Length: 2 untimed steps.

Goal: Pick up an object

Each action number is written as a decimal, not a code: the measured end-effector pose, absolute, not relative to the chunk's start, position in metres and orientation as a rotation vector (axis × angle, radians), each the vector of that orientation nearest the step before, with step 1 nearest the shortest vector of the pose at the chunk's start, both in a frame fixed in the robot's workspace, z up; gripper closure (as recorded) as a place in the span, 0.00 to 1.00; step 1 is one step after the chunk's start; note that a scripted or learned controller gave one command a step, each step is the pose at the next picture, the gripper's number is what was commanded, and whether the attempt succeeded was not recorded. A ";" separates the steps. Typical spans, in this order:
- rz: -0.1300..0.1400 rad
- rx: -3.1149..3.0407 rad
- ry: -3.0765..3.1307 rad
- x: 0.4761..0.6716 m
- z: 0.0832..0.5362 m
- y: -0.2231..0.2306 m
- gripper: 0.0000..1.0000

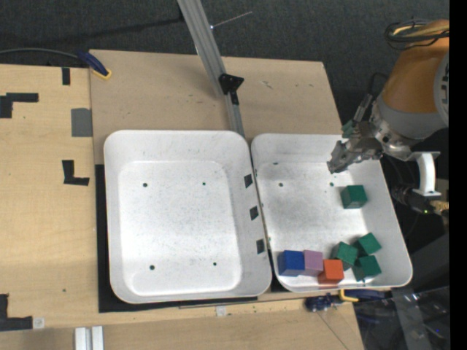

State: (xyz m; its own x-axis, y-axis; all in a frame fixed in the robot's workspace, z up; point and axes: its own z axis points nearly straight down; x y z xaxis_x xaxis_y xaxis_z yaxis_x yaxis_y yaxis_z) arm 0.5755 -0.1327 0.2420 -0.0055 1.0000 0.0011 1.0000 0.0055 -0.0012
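Observation:
My gripper (337, 163) hangs over the upper right part of the right bin (292, 152), its dark fingers pointing down and to the left. Nothing shows between them. A green cube (354, 196) lies alone just below and to the right of the fingertips. Along the bin's front edge sit a blue cube (292, 262), a lilac cube (313, 262), an orange cube (333, 270) and three more green blocks (359, 255).
The left bin (117, 195) lies beside the right one, with a raised rim between them. A slanted metal pole (208, 42) crosses the bench behind the bins. Cables and a blue clamp sit off the bench's far left corner.

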 end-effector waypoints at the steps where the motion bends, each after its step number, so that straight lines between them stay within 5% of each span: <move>1: -0.002 -2.211 -2.230 0.583 0.246 -0.070 1.00; 2: 0.002 -2.212 -2.226 0.584 0.231 -0.017 1.00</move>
State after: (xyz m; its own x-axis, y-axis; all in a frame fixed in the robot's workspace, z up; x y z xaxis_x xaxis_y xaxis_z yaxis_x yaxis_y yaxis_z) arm 0.5837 -0.0171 0.2312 -0.0064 1.0000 0.0014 1.0000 0.0064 -0.0028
